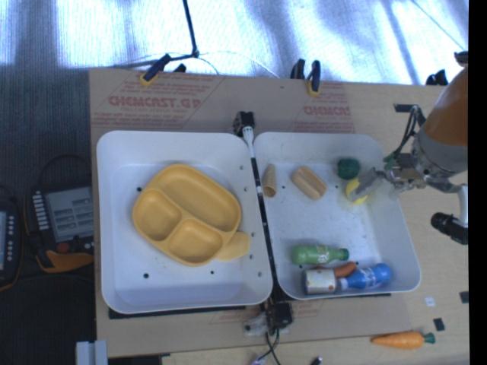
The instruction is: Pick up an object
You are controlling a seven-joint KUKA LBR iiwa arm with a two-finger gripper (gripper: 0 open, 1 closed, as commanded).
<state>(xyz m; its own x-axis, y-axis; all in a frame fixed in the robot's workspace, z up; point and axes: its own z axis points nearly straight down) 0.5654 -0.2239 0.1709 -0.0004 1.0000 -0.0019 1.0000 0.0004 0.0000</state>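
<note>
The gripper (370, 179) hangs over the right edge of the right bin (396, 238), its grey fingers pointing left toward the bin's upper right corner; whether the fingers are apart or together cannot be told, as they blur into the wrist hardware. Just at their tips lies one small yellow object (355, 191), touching or nearly touching the gripper, though nothing shows plainly between the fingers. Just above it sits one dark green round object (348, 166). To the left in the same bin lie two tan wooden pieces: a short, thick block (308, 182) and, beside the dividing wall, a narrow cylinder (268, 180). Along the near edge of the right bin are clustered one green bottle (319, 255) lying on its side, one small can (319, 281), one blue bottle (368, 277) with a white label, and one small orange piece (345, 269) wedged between them. The left bin (122, 280) holds one yellow divided plate (188, 214) with three compartments, tilted at a slant, a tab at its lower right corner. Outside the bins, on the bench (441, 310) at the near right, lies one toy carrot (402, 341).
</note>
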